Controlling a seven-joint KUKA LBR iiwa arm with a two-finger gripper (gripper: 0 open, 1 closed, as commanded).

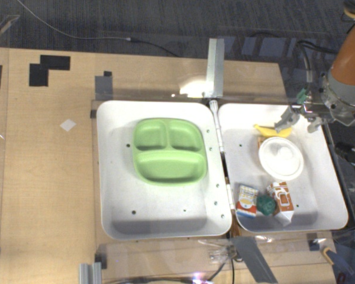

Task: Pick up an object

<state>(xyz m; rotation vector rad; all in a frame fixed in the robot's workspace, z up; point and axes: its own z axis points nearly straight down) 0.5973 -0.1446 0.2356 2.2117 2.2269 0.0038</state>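
Just below the pincer [289, 118] a yellow banana [265, 130] lies in the right bin [337, 182], its near end reaching the tip of the one grey finger I can make out. Whether the pincer is spread or pressed together I cannot tell, and nothing can be seen pinched between its fingers. It hangs over the far part of the right bin, at the end of the arm [343, 81], whose orange band sits behind it at the right of the view.

Touching the banana on the side away from the pincer is a white round bowl [280, 157], upright, open side up. Further from the pincer, toward the near rim of the same bin, three small things cluster together: a small carton with red and blue print [247, 197], a dark green round object [265, 205] just beside it, and a white and orange carton [283, 199] leaning against the green one on its other side.

Well apart from the pincer, across the divider between the bins, the left bin [115, 176] holds a green divided plate [168, 150] with three compartments, lying flat near its middle. Both bins rest on the wooden bench [41, 176].
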